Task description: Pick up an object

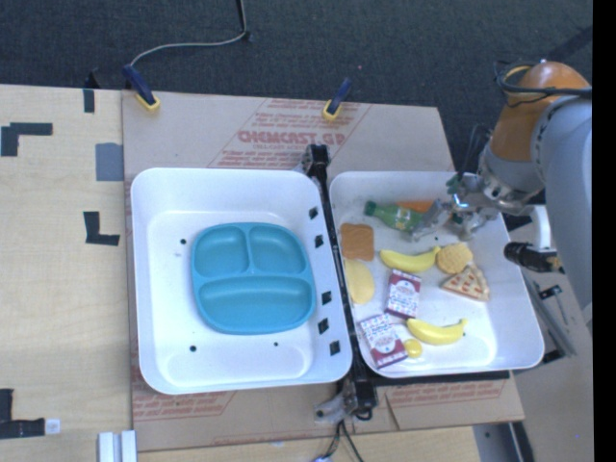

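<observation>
Two red cartons (382, 340), two bananas (436, 330); end effector (465, 210) grip state unclear.

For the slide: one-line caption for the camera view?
Tool low over the right bin's toy food, near a green bottle; blue tray in left bin.

A blue divided plate (254, 277) with three compartments lies flat in the middle of the left white bin (154, 200), which touches the right white bin (510, 349) along a row of black clips (327, 296). Both bins rest on a sheet of brown cardboard (260, 133) printed with red lettering, held at its far edge by two yellow and blue clamps (141, 87). The cardboard lies on a pale wooden bench (48, 287) marked with black tape shapes (25, 137), and a white cable (192, 44) trails across dark carpet (385, 27) beyond.
</observation>
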Robot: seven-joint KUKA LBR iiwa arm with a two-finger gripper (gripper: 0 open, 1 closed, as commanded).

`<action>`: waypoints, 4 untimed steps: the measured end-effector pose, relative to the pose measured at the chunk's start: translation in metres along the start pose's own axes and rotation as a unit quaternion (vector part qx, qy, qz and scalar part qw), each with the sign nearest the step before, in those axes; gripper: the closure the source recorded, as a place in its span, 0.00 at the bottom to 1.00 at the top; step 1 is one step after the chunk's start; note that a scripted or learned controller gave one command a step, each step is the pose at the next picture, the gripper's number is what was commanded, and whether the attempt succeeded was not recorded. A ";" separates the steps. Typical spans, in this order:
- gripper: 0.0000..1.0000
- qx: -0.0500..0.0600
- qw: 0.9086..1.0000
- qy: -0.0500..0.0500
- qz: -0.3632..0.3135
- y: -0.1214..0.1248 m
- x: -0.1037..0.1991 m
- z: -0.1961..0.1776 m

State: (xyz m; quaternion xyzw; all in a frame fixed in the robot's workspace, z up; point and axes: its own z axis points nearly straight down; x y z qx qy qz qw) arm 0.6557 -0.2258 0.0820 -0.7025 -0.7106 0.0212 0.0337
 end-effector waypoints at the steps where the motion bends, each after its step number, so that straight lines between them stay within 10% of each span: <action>1: 0.00 0.000 1.000 0.000 0.001 0.000 0.000 0.000; 4: 0.00 0.000 1.000 0.000 0.001 0.000 0.000 0.000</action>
